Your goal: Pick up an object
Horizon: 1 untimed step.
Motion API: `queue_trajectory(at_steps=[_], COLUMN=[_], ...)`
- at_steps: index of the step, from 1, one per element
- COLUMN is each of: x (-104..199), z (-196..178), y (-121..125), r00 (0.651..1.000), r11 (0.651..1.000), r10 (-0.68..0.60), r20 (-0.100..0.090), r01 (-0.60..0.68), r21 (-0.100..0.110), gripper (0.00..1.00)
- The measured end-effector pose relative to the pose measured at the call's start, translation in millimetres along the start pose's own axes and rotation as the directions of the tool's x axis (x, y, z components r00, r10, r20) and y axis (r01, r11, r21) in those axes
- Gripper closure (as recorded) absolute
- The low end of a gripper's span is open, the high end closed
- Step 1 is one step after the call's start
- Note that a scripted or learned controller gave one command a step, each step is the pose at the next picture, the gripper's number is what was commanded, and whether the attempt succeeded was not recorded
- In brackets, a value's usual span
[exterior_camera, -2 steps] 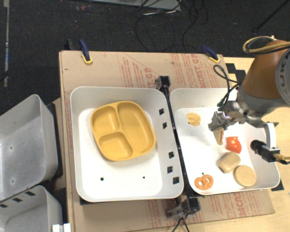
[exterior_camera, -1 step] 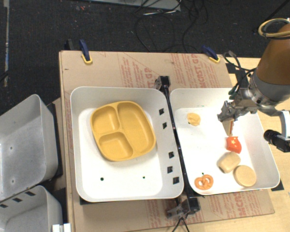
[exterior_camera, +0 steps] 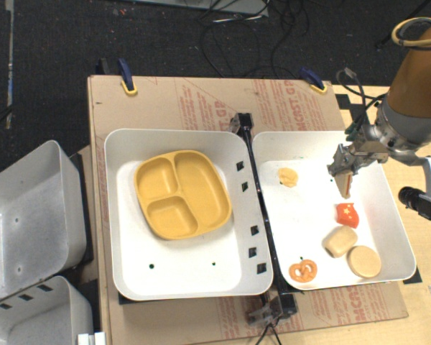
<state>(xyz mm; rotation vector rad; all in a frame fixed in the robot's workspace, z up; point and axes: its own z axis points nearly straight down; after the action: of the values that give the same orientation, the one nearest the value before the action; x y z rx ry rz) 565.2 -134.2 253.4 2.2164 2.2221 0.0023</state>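
My gripper (exterior_camera: pixel 345 186) hangs over the right bin (exterior_camera: pixel 309 146), its fingers pointing down just above and left of a small red piece (exterior_camera: pixel 348 215). Below that piece lie a beige roll (exterior_camera: pixel 339 241) and a round tan cookie (exterior_camera: pixel 364 261). A pretzel (exterior_camera: pixel 302 270) rests near the bin's front edge, and a small yellow chip-like piece (exterior_camera: pixel 288 177) lies toward the back left. Nothing shows between the fingers.
The left bin (exterior_camera: pixel 129 264) holds a yellow divided plate (exterior_camera: pixel 182 193). A black divider with clips (exterior_camera: pixel 255 214) runs between the bins. Grey containers (exterior_camera: pixel 25 214) stand off the bench at the left. The arm's orange band (exterior_camera: pixel 416 63) rises at the right.
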Motion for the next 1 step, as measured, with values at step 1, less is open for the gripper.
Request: queue_trajectory(at_steps=[1], x=[48.9], z=[-5.0], y=[-3.6], r00=[1.0], r11=[1.0], r10=[-0.005], r20=[-0.002], r01=[0.005], r21=[0.004], gripper=[1.0])
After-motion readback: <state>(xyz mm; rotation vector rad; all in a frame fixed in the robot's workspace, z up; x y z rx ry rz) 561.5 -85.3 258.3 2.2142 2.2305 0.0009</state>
